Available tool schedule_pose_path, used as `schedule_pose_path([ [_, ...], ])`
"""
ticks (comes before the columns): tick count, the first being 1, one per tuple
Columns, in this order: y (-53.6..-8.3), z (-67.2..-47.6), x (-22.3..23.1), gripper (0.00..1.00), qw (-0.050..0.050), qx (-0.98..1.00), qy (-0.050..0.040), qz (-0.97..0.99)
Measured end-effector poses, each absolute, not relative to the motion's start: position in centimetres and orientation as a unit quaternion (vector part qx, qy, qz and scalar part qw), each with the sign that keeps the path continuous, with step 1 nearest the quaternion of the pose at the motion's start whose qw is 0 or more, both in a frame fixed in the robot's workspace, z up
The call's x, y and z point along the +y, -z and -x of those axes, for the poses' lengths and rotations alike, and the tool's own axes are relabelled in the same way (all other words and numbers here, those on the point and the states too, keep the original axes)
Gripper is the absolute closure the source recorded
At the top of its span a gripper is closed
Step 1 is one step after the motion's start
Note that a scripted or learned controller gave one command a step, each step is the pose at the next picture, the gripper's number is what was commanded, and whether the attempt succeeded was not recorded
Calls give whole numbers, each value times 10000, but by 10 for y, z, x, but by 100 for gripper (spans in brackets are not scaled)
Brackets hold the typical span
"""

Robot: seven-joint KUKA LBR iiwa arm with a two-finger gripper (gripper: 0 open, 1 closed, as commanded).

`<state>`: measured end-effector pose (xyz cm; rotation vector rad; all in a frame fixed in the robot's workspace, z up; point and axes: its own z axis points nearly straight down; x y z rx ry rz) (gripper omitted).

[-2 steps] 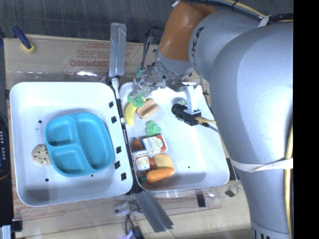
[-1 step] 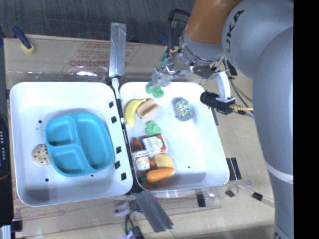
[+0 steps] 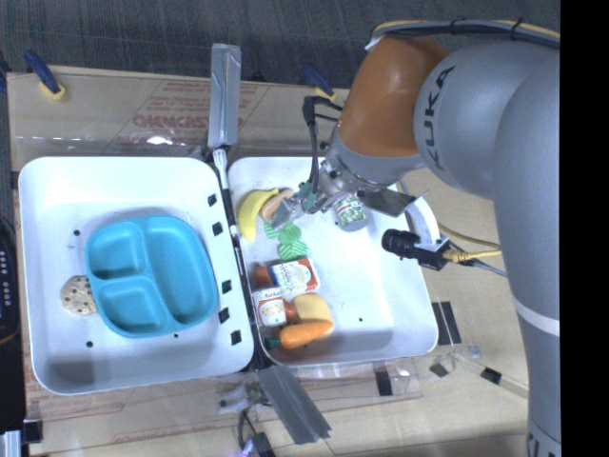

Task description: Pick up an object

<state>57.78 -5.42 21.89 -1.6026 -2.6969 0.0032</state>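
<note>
Brown cardboard covers the bench (image 3: 143, 112) beneath two shallow white bins set side by side. Left bin (image 3: 57, 350): a blue divided tray (image 3: 149, 276) lies near its middle, with a round speckled cookie (image 3: 76, 296) just beside the tray's left edge. Right bin (image 3: 400, 303): small items cluster along its left wall, namely a yellow banana (image 3: 250, 211) at the top, a green piece (image 3: 292, 244) below it, a white-and-red packet (image 3: 293, 275), a small red-labelled container (image 3: 271, 311), a pale yellow rounded item (image 3: 313, 307) and an orange carrot-like piece (image 3: 306, 332) nearest the lower wall. A small jar (image 3: 350, 213) lies apart toward the bin's middle. Grey arm with orange band (image 3: 395, 98) reaches in from the right; its gripper (image 3: 303, 201) is lowered at the upper left of the right bin, just beside the banana's tip. Whether the fingers are spread or closed cannot be told, and no item is visibly between them.
</note>
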Motion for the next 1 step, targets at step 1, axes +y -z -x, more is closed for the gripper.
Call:
schedule_pose_path([
  [1, -219, -615, -64, 100, 0, -8425, -7, 5387],
])
